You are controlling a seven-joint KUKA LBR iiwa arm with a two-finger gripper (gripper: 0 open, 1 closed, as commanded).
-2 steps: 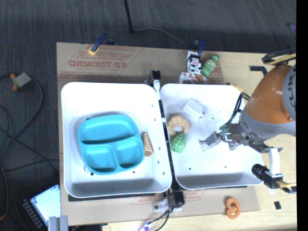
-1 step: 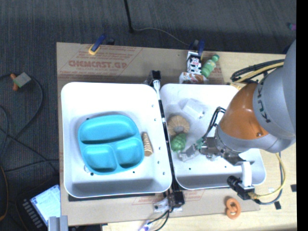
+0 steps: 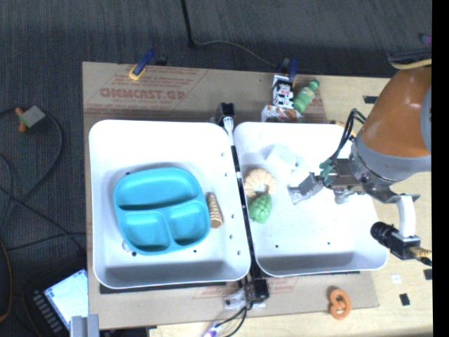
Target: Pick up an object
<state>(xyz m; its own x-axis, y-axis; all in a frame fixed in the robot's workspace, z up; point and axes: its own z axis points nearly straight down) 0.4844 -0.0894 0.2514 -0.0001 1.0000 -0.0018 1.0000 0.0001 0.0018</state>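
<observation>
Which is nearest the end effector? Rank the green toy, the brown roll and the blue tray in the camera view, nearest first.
From the end effector:
1. Green toy, right bin, just to its left in the camera view.
2. Brown roll, left bin, beside the tray.
3. Blue tray, middle of the left bin.

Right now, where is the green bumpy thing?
The green bumpy thing lies in the right bin, near its left wall, just below the tan shell-like object.
</observation>
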